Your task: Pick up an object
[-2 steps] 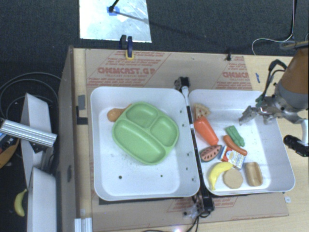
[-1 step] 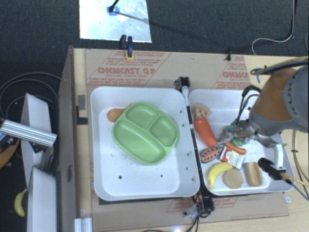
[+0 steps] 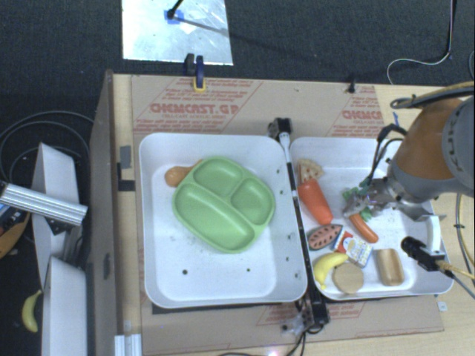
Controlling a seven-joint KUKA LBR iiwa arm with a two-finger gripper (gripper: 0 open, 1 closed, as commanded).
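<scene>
1. Nearest the camera, along the front edge of the right-hand shallow white bin [image 3: 326, 154], lie a yellow toy banana [image 3: 324, 267], a round tan disc like a biscuit [image 3: 347, 278] and a brown bread-loaf-shaped block [image 3: 390, 266].
2. Behind them, toward the bin's middle, sit a small printed carton [image 3: 358, 252], a dark red seeded slice [image 3: 323, 236], a small orange carrot-like piece [image 3: 364, 227] and a large orange toy carrot [image 3: 315, 202], with a tan wedge [image 3: 309, 170] beyond its far end.
3. Step in hand, as I judge it: the approach. The grey arm with the orange band [image 3: 430, 150] reaches in from the bench's right edge, and its tool [image 3: 371, 197] is low over the right side of this bin, just beside a small green leafy piece [image 3: 352, 195] and above the small orange piece.
4. Whether the tool is apart or together I cannot tell; clutter and the wrist body hide that. Nothing is visibly clamped in it.
5. The likeliest target is the small orange piece. Its long axis runs diagonally, from the bin's middle toward the bench's front right corner, the green piece sitting at its far end.
6. The next move calls for a short descent with the grip set across that diagonal, clear of the carton touching its near side.
7. The left bin [image 3: 156, 221] holds a green divided plate [image 3: 223, 203] with a tan object [image 3: 178, 175] at its rim.
</scene>
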